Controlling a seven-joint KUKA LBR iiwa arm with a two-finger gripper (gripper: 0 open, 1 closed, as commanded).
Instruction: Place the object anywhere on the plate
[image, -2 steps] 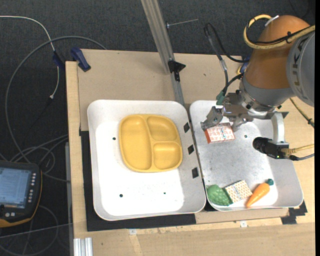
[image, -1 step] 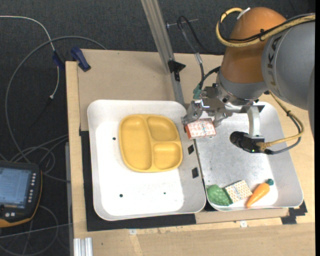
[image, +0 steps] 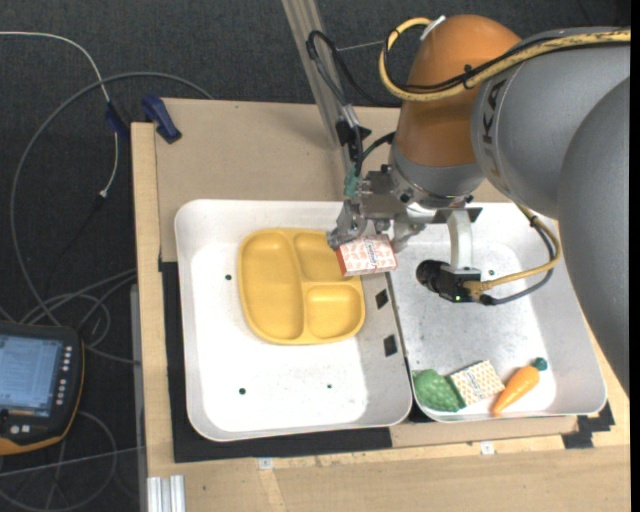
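Note:
A yellow divided plate (image: 290, 290) lies in the left white bin (image: 210, 330). My gripper (image: 368, 238) hangs over the plate's upper right corner, shut on a small red-and-white patterned box (image: 366, 257). The box is tilted and sits just above the plate's right rim, partly over the strip between the two bins.
The right bin (image: 560, 300) holds a green object (image: 437, 389), a patterned cracker-like block (image: 475, 381) and an orange carrot (image: 516, 387) in its near corner. The grey arm and its orange band cover the upper right. Cables and a tablet (image: 35, 375) lie off the bench at left.

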